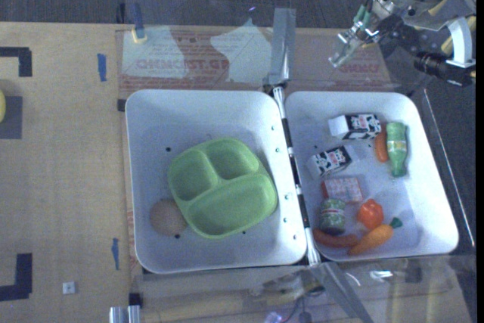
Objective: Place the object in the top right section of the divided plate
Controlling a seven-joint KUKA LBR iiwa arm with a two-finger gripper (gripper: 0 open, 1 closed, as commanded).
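A green divided plate [221,185] lies in the left bin [151,125], with two small sections on its far side and one large section on the near side. All three sections hold nothing. My gripper [349,43] hangs high above the bench behind the right bin's [431,193] far edge, away from every object. The right bin holds several toy foods: two cow-patterned milk cartons [354,125] [331,159], a green bottle [395,148], a pink packet [342,187], a small can [331,214], a red pepper [370,212], a carrot [372,240] and a red chili [333,240].
A tan round object [166,217] rests against the plate's near-left rim in the left bin. A small orange piece [381,150] lies beside the green bottle. Taped clear sheets [204,57] cover the bench behind the bins.
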